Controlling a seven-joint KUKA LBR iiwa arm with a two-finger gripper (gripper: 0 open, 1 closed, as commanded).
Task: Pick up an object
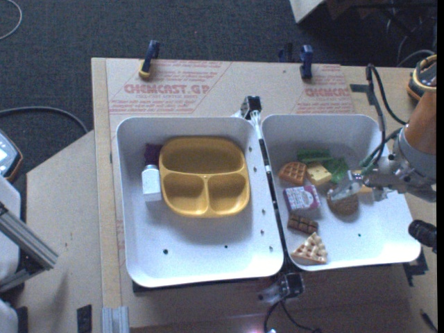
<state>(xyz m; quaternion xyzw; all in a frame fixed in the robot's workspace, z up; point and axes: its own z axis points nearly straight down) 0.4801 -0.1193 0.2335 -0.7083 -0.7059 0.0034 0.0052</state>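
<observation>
My gripper (352,184) reaches in from the right and hangs low over the middle of the right bin (388,245). Right beneath and in front of it lies a brown round piece (343,205), partly covered by the gripper. To its left sit a yellow cheese block (318,173), a square waffle (293,172) and a pink-and-white carton (302,198). Green pieces (322,158) lie behind them. A chocolate bar (302,224) and a waffle wedge (310,248) lie toward the front.
The left bin (132,186) holds a yellow divided plate (205,175), a small white bottle (151,182) and a dark purple piece (152,151) beside it. The divider rim (267,179) runs between the bins. Clamps (148,59) sit at the bench's back.
</observation>
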